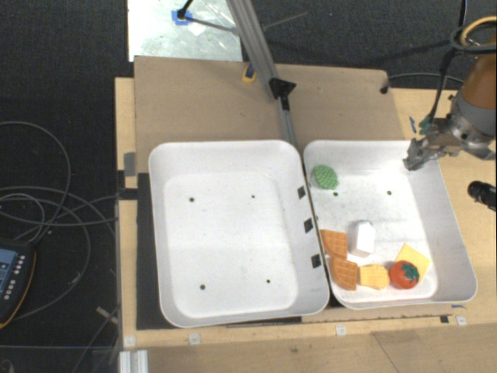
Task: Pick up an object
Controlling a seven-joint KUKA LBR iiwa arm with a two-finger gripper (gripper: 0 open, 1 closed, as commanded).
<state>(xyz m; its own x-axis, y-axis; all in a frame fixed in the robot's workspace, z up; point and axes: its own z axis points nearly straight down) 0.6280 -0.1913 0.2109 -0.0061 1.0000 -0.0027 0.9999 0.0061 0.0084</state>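
The right bin [435, 208] holds several small items: a green ball [324, 178] near its far left corner, a white block [362, 237], two orange waffle-like pieces [335, 243] [345, 273], a yellow-orange piece [373, 277], a yellow wedge [412, 256] and a red tomato-like piece [404, 275]. My gripper [414, 160] hangs over the far right corner of this bin, well away from the items, with nothing seen between its fingers.
The left bin [225, 231] lies beside the right one, with black clips [308, 224] along the shared edge. A grey pole [260, 41] slants across the bench's far side. Cables trail on the floor at left.
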